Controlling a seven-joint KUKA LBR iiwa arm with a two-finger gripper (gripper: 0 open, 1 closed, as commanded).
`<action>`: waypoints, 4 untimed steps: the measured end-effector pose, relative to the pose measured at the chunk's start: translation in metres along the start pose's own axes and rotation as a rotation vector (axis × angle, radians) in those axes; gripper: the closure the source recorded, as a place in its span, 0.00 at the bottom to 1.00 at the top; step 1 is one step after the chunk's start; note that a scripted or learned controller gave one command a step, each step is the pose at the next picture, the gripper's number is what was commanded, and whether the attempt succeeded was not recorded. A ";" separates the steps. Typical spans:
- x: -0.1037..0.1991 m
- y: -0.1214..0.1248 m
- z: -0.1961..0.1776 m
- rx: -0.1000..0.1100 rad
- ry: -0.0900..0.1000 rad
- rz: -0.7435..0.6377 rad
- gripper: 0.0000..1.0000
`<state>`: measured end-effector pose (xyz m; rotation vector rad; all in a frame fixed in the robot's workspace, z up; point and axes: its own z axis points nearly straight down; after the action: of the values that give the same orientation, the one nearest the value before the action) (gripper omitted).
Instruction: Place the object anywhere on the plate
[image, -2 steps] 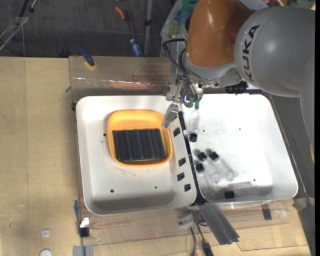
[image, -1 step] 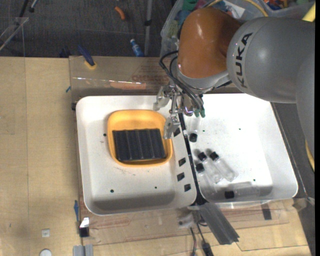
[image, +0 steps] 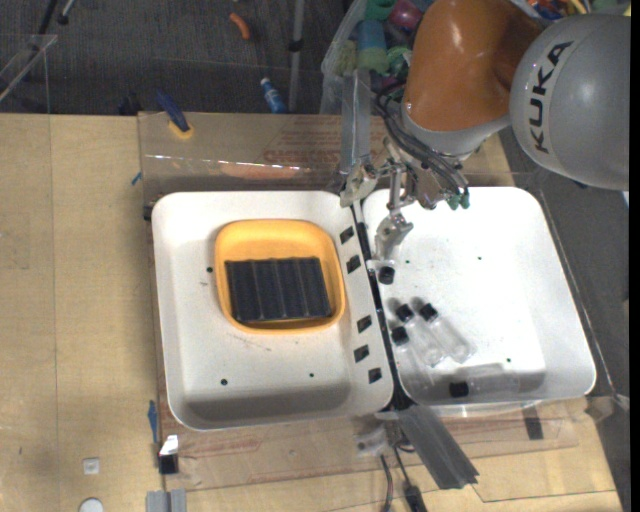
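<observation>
An orange plate (image: 232, 250) lies in the left bin (image: 190, 350), and a black ribbed rectangular object (image: 278, 288) rests flat on it. My gripper (image: 391, 232) hangs over the near-left part of the right bin (image: 520, 280), close to the divider between the bins and to the right of the plate. Nothing can be seen in its grasp. Just below the gripper lies a small black piece (image: 385, 271).
Clear plastic items with black caps (image: 432, 332) lie in the lower left of the right bin, with small black pieces (image: 401, 313) beside them and another (image: 458, 388) by the front wall. Black clips (image: 360, 324) line the divider. Colourful clutter sits behind the bench.
</observation>
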<state>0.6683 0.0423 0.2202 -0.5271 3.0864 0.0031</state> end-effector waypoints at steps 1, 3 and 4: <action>0.001 -0.002 -0.007 0.000 -0.001 -0.111 0.00; -0.006 0.019 -0.001 -0.004 0.000 -0.787 0.00; -0.012 0.035 0.004 -0.005 -0.001 -1.080 0.00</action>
<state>0.6677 0.0794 0.2163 -2.0388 2.3772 0.0012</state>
